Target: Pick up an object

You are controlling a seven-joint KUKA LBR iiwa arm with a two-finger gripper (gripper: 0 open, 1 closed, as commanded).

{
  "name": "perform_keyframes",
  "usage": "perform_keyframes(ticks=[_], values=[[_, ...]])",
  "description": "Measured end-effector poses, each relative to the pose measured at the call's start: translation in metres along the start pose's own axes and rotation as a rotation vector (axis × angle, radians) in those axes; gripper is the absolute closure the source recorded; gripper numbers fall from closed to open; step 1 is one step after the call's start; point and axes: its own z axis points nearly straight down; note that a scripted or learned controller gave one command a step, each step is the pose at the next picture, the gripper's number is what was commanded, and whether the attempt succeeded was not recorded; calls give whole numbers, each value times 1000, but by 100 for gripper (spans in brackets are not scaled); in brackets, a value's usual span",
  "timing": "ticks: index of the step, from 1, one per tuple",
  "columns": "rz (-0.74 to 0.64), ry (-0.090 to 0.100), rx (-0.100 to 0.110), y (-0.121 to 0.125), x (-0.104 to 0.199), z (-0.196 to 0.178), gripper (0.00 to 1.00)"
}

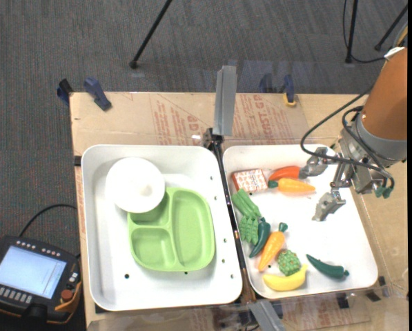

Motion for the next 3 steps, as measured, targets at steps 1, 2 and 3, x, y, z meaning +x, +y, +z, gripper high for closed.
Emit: perform_keyframes(ticks=[1, 2, 3], values=[[-46, 13, -3, 18, 25, 158, 0], [16, -1, 0, 28, 52, 181, 0], [-54, -30, 5, 40, 64, 176, 0]])
